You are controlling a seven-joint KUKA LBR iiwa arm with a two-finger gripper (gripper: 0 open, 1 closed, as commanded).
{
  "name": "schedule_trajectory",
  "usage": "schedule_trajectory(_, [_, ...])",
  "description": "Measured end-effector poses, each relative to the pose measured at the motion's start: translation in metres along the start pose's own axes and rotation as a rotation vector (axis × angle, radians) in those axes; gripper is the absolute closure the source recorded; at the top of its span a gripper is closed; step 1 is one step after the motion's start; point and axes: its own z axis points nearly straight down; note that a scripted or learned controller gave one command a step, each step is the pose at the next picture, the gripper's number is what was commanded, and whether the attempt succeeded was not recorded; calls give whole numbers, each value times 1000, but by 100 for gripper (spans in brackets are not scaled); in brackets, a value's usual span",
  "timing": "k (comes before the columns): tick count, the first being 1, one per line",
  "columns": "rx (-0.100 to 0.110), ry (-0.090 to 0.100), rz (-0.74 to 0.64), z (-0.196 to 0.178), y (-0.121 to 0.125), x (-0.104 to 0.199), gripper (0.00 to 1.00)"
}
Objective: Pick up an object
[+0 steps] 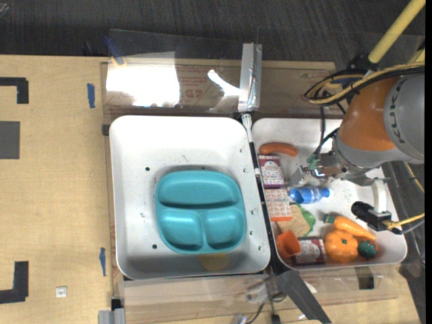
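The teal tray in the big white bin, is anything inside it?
The teal tray sits in the left bin, and its three compartments hold nothing. A yellowish patch peeks out at its near edge; whatever lies beneath the tray is covered.
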Motion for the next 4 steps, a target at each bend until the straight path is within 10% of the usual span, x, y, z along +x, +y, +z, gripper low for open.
schedule_trajectory(2, [4,1,-97,-21,-62,-20,0])
schedule_trajectory(3, [0,0,-171,0,-36,-22,0])
schedule_trajectory(4, [-9,-3,-169,-12,-34,-23,100])
